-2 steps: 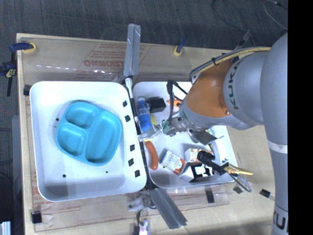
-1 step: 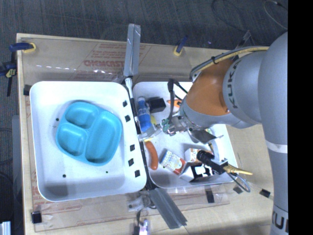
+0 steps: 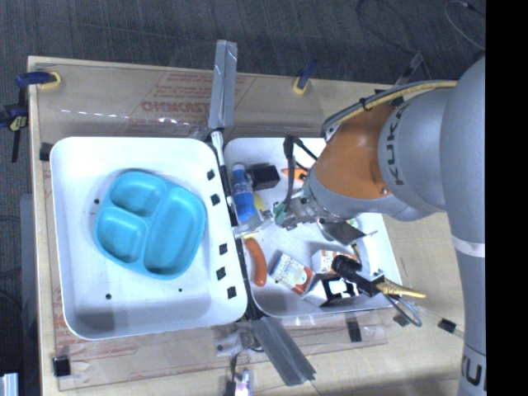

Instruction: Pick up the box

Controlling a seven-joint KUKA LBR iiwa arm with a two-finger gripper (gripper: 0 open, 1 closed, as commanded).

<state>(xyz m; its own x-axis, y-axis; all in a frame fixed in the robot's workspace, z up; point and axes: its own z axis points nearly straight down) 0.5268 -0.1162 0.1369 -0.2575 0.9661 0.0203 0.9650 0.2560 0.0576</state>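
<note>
My claw point(image 3: 290, 214) hung mid-frame over the right bin point(image 3: 388, 258); I couldn't tell its opening. Clutter crowding the box point(image 3: 292, 272) risked a wrong grab.

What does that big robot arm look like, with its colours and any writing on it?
The arm is thick, rounded and smooth grey, with a glossy orange band above the wrist. Dark letters reading KUKA run along the grey shell beside the band. A thin cable curves over its upper side.
</note>
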